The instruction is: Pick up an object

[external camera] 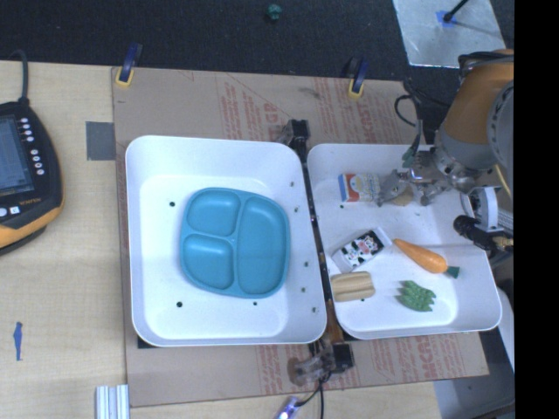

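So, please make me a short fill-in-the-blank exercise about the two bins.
1. The blue plate has ___ compartments.
2. The carrot lies in the ___ bin.
3. The wooden block lies nearest the ___ toy.
4. The gripper is above the ___ bin.

Missing words: three; right; green; right

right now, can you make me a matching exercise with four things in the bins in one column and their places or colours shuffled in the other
Things:
1. divided plate
2. carrot
3. wooden block
4. green leafy toy

Descriptions:
A. orange, lying in the middle of the right bin
B. blue, alone in the left bin
C. near the right bin's front edge, right of the tan piece
D. tan, by the right bin's front left corner

Pairs: 1-B, 2-A, 3-D, 4-C
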### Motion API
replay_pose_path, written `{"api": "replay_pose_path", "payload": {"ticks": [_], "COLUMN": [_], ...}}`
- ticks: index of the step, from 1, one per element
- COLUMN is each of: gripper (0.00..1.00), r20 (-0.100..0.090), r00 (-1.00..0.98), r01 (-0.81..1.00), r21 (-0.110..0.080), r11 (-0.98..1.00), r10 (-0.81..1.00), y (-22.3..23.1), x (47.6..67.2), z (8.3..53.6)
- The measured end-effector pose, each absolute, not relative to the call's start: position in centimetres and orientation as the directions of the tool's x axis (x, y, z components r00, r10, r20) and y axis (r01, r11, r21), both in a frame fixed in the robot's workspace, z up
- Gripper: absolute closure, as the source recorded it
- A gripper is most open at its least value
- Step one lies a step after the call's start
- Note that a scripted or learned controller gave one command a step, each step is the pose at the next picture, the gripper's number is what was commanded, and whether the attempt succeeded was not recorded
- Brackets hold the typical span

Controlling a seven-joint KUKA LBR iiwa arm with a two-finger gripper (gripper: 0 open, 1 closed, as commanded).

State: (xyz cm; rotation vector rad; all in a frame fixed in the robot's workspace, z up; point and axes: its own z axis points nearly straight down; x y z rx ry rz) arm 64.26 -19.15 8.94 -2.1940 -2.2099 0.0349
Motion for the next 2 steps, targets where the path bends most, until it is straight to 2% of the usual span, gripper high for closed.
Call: {"api": "replay_pose_path", "payload": {"ticks": [1, 2], "gripper": [0.00, 0.00], "r20": [0.001, 0.001], "r00": [-0.004, -0.006], "r01": [1.000, 1.000], "r21": [-0.005, -0.004], "r11": [0.004, 0.006], "r10": [1.000, 1.000], "y": [-21.2, -17.4], "x": [65.6, 65.6], "z": [9.2, 9.2]}}
